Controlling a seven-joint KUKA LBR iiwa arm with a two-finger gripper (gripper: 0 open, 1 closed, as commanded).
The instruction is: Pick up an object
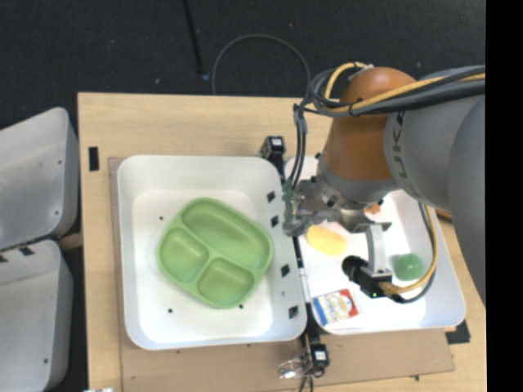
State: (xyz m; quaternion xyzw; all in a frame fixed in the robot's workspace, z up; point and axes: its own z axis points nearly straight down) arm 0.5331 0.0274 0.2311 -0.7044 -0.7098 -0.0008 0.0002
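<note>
1. Over the right bin [445, 313], the grey arm [441, 137] with its orange band [368, 129] is covering most of the far half, hiding much of the bin's contents.
2. The gripper [327, 211] is hanging just above a yellow object [327, 240]; whether it is gripping anything cannot be told.
3. A green object [407, 265] is lying right of it, and a printed packet [336, 305] near the front.
4. In the left bin [135, 309], a green divided plate [214, 251] is sitting in plain view.

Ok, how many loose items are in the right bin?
3 that I can see: a yellow object beneath the arm, a green object to its right, a small packet near the front edge. The arm may hide more.
</note>
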